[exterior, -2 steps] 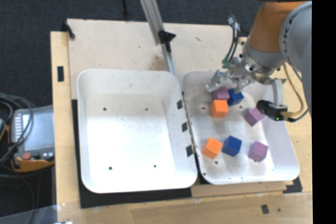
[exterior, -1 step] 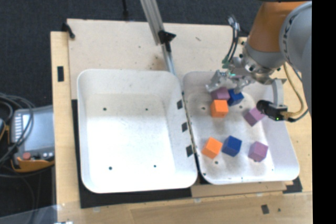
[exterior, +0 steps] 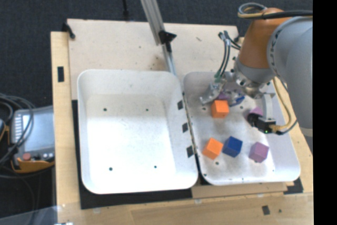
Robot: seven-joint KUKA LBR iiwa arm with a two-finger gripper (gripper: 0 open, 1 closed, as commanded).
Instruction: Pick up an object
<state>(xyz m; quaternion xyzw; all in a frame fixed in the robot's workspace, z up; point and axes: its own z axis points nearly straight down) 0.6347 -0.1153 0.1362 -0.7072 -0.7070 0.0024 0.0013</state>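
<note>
My gripper [exterior: 220, 96] hangs low in the far part of the right bin [exterior: 287, 168], a cluster of dull grey metal and dark cable beneath my orange band. An orange cube [exterior: 220, 108] sits right at my fingertips, touching or nearly so, but whether my fingers are spread around it or closed I cannot tell; the metal blurs together there.

The right bin is smooth white plastic, shallow, with rounded corners and a speckled floor. I count four clear blocks in it, all matte with crisp edges: two orange, one blue, one purple. The second orange cube [exterior: 212, 148] lies nearer, by the bin's left wall, with the blue cube [exterior: 232, 146] just beside it on the right and the purple cube [exterior: 258, 152] a little further right. Something small and pinkish shows under my wrist, too hidden to name.

The left bin [exterior: 84, 113] is the same white plastic, wider, with a few dark dots on its floor. Both bins rest on a pale wooden bench [exterior: 116, 39] with a rough, scuffed face.
</note>
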